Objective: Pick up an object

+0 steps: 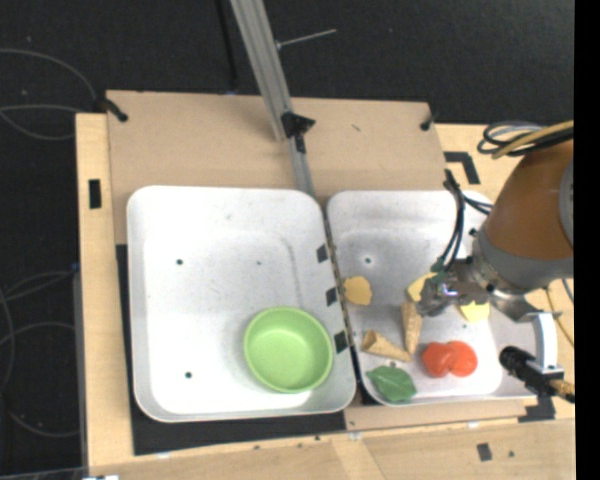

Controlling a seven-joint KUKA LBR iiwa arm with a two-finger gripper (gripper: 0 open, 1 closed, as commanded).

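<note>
- Gripper (438, 296) hangs low in the right bin (390, 218), under the grey wrist and orange band; whether it is clenched, released or grasping anything cannot be told from this slant.
- Closest to it are a small yellow piece (417, 289) on its left and another yellow piece (474, 313) on its right, both just beside it.
- Just below stands a tan cone (411, 326), with a second cone (384, 346) lying near the bin's front.
- Further out sit a red tomato (448, 359), a green leaf (392, 383) and a yellow chip (357, 290) by the divider.
- Left bin (180, 228) holds a green bowl (288, 348), well apart from the arm.
- To do this step well, I judge the arm should settle on one piece, centre over it and come straight down, since the pieces crowd together and a slanted approach could nudge neighbours aside.
</note>
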